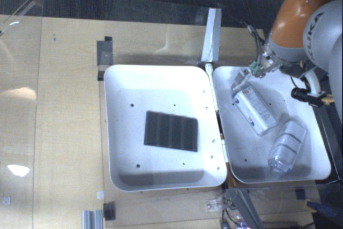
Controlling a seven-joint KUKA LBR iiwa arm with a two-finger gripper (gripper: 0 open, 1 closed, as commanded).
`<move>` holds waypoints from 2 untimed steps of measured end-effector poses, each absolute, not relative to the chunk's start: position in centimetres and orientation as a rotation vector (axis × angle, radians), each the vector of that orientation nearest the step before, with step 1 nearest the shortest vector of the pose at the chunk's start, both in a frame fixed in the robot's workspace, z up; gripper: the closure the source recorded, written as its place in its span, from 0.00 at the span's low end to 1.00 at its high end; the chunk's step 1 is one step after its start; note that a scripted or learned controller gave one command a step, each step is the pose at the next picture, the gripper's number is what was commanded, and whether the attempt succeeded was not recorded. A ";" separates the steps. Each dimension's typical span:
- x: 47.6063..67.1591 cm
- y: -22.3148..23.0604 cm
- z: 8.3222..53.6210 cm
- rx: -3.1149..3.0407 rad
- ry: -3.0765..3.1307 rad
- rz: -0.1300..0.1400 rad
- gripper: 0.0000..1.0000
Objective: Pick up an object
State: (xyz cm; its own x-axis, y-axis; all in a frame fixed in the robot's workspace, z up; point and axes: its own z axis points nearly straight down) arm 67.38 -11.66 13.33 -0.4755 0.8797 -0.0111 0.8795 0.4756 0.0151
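In the camera view, the gripper (242,79) hangs low in the right bin (321,169), at the far end of a labelled tube (255,108); whether it is open or closed, I cannot tell. A clear plastic bottle (285,148) lies just right of the tube. The left bin (123,163) holds a dark ridged pad (171,130). A good grasp likely straddles the tube's narrow width, squarely.

Two white bins sit side by side. Left bin (115,131): dark ribbed pad (171,130) near centre. Right bin (321,161): labelled tube (256,109) toward 11 o'clock, clear bottle (285,147) toward 5 o'clock. Gripper (252,73) hangs over the tube's upper end; arm (305,24) enters at 2 o'clock.
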 end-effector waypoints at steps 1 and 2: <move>64.3 -12.6 9.0 1.510 2.742 0.008 0.00; 61.6 -12.4 9.1 1.138 2.912 0.010 0.00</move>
